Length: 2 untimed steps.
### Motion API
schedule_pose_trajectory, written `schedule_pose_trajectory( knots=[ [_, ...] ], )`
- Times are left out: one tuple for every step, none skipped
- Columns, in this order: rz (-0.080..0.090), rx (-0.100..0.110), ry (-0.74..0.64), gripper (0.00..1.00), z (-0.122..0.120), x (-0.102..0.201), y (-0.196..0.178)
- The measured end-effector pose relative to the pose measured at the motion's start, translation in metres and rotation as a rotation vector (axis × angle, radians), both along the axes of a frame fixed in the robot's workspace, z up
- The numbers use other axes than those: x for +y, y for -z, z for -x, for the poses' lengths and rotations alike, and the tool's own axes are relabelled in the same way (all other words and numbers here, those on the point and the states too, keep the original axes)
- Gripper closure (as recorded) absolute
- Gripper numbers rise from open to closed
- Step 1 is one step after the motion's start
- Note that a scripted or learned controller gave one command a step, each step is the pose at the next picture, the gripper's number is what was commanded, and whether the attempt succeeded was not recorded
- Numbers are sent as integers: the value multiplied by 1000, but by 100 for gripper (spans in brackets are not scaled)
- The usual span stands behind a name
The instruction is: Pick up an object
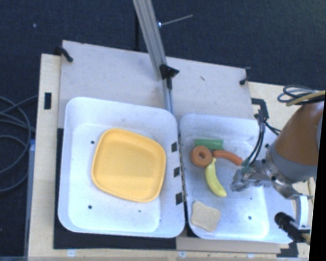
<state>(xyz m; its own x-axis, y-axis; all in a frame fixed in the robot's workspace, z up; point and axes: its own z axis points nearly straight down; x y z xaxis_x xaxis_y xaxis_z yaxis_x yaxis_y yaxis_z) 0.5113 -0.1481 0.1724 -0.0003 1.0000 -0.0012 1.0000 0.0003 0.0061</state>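
Observation:
The right bin [257,224] holds a yellow banana [214,178], a brown doughnut [201,156], an orange carrot [228,157], a green piece [208,143] and a slice of bread [205,216]. My gripper [241,181] hangs low over the right bin's floor, just right of the banana's lower end and below the carrot's tip. I see nothing between its fingers. The orange-banded wrist [298,141] rises behind it at the right.
The left bin [77,118] carries a square yellow plate [129,164]. A slanted metal pole [152,36] comes down from the top to the seam between the bins. Cables lie on the dark floor at far left.

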Motion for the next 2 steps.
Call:
schedule_pose_trajectory(
  knots=[
    [0, 0, 0, 100, 2, -2, -62],
    [0, 1, 0, 100, 1, -3, -108]
  ],
)
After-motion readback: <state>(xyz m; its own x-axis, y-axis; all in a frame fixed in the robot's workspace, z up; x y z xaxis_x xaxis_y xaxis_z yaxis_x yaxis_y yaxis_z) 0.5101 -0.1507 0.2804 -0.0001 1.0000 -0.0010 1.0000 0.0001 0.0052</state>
